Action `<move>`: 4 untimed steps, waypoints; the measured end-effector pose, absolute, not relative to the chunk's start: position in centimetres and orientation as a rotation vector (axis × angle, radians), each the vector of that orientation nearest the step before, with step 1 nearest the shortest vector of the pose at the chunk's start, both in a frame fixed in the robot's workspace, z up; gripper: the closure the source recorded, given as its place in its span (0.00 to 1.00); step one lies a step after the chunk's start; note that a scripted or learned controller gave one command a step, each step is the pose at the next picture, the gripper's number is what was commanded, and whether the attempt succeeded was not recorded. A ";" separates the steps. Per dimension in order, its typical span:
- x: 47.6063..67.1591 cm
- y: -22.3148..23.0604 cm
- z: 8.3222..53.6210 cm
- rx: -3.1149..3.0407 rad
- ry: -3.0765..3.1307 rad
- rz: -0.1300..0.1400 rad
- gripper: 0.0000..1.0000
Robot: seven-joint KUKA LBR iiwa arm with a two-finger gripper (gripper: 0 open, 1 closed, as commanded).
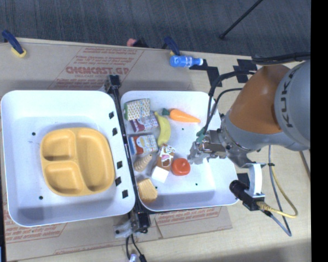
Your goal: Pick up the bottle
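Two white bins are sitting on the table: left bin holding a yellow divided tray, right bin holding banana, carrot, tomato, snack packs. The bottle, small with a red-white label, is lying mid right bin beside the tomato. Jaws are hovering just right of it, state unclear.

Gripper positioned over the right bin, just beside a red item. Yellow tray occupies the left bin.

Cardboard-covered bench bearing two white bins and blue clamps.
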State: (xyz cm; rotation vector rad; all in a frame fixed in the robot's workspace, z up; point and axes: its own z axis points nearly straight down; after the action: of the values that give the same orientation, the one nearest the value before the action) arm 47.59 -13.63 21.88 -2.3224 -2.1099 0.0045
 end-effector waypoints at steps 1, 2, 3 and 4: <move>47.6 -5.1 19.1 -1.801 -2.569 0.003 1.00; 47.7 1.0 24.8 -2.214 -2.227 0.003 1.00; 47.6 5.1 19.5 -1.969 -2.442 0.006 1.00; 47.7 1.0 29.0 -1.607 -2.699 0.002 1.00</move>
State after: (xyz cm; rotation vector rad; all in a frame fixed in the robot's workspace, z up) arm 47.73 0.97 29.00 -1.6072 -2.6993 0.0015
